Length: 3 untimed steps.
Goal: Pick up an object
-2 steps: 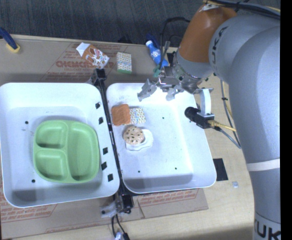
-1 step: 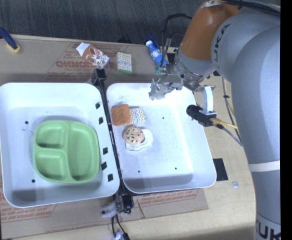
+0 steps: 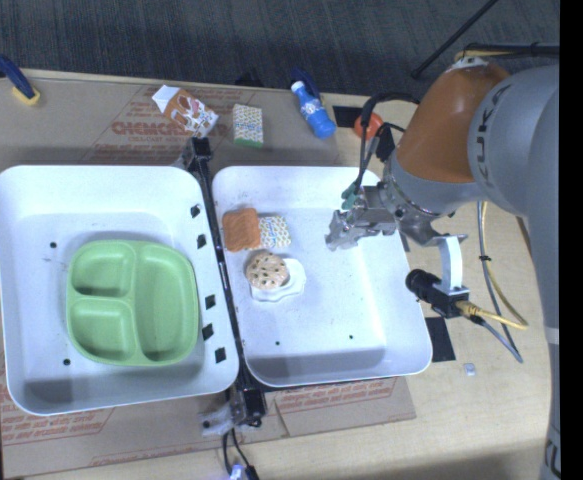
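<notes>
The pincer [image 3: 339, 236] hangs over the right part of the right bin [image 3: 371, 308], and its metal tip points to the left; the fingers are small and blurred, so I cannot tell if they are spread or pressed together, and I see no object between them. Above it the grey arm [image 3: 491, 138] with the orange band [image 3: 446, 133] covers the upper right corner of this bin and is cut off by the right border. Just to the left of the pincer, apart from it, lie three small things close together: a patterned square packet [image 3: 275, 232], an orange-brown piece [image 3: 240, 229] which touches it, and below them a round cookie-like object [image 3: 266, 267] on something white [image 3: 289, 282] which I cannot identify. Farther left, in the left bin [image 3: 31, 218], rests a green divided tray [image 3: 133, 303]. Beyond the bins, on the cardboard, there are a wrapped snack [image 3: 185, 111], a small pale green box [image 3: 248, 124] and a blue bottle-like thing [image 3: 314, 109]; their labels are too small to read. A blue and yellow clamp [image 3: 17, 79] sits at the far left corner.
</notes>
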Motion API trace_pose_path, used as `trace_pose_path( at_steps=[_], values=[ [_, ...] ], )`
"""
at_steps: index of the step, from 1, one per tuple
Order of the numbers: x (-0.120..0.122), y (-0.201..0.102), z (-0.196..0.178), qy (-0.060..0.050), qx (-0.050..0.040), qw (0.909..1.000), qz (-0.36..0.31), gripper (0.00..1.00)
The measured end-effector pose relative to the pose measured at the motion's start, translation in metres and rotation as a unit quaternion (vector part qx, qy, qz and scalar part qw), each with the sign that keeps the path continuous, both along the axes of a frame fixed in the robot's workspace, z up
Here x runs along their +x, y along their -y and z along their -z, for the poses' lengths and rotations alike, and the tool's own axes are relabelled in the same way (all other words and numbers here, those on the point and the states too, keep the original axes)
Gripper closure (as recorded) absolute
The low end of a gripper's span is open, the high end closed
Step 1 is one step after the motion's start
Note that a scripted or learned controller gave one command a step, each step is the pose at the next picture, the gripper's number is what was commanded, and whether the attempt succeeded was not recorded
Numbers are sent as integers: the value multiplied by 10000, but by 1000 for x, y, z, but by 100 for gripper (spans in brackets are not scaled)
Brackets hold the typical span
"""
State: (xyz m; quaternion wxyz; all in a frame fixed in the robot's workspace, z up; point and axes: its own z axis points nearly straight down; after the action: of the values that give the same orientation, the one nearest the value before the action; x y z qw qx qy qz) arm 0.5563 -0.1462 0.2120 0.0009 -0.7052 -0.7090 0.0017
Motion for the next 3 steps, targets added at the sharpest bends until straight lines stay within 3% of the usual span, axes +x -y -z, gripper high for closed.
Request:
trace_pose_path(
  at_steps=[1, 2, 3],
  values=[
    [33, 65, 56, -2, 0, 10000, -2, 100],
    [101, 65, -11, 23, 3, 10000, 1, 100],
    [101, 65, -11, 15, 5, 10000, -1, 0]
  ],
)
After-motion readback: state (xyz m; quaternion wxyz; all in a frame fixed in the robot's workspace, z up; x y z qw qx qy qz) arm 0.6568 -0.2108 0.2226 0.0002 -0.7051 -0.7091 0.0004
